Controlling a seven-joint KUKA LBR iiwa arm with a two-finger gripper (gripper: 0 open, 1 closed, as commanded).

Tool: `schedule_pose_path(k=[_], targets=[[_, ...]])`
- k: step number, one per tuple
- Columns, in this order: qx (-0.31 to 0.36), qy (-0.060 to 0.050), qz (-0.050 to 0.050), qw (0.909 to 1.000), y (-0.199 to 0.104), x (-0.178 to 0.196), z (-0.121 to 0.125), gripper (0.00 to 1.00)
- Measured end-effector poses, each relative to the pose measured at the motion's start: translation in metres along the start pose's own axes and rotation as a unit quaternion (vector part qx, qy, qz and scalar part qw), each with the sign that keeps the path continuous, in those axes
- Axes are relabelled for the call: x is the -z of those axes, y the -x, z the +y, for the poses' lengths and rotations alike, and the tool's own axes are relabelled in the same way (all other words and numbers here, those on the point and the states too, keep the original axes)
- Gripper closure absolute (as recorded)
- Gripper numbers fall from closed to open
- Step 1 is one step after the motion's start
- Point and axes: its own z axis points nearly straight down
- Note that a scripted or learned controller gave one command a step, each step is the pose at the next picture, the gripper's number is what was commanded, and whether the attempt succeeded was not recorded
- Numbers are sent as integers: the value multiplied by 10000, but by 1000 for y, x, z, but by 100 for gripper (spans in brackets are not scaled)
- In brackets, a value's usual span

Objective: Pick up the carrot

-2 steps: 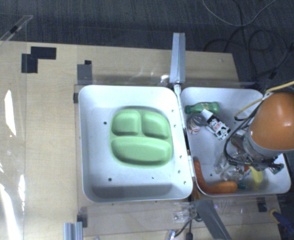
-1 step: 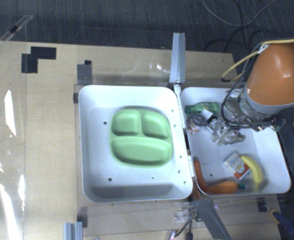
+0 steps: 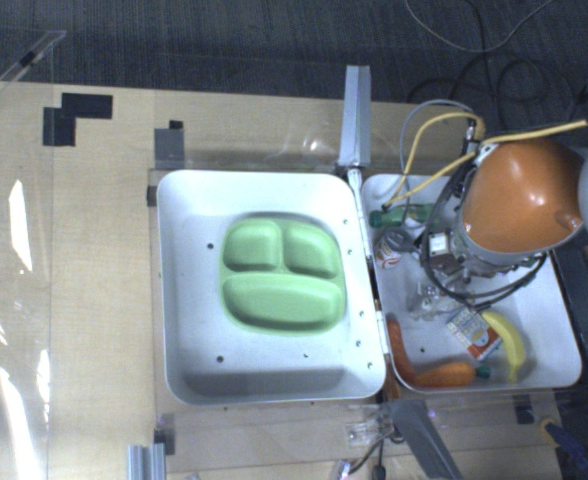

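The carrot (image 3: 442, 374) is an orange tapered piece lying flat along the front wall of the right bin (image 3: 564, 368). My arm's orange band (image 3: 519, 196) hangs over the middle of that bin. Below the band, the gripper (image 3: 440, 290) points down into the bin, up and slightly back from the carrot and apart from it. Wrist and cables hide most of the gripper.
A yellow banana (image 3: 511, 342) lies at the right bin's front right, with a small packet (image 3: 479, 336) beside it. A reddish sausage-like piece (image 3: 395, 340) lies by the bin's left wall. The left bin (image 3: 184, 268) holds a green divided plate (image 3: 282, 274).
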Motion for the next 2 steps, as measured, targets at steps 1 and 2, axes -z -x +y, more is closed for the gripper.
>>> schedule_pose_path(k=[1, 2], targets=[[-2688, 1, 10, 9632, -28, 11, 34, 100], [-1672, -72, 12, 9859, -19, -4, 42, 100]])
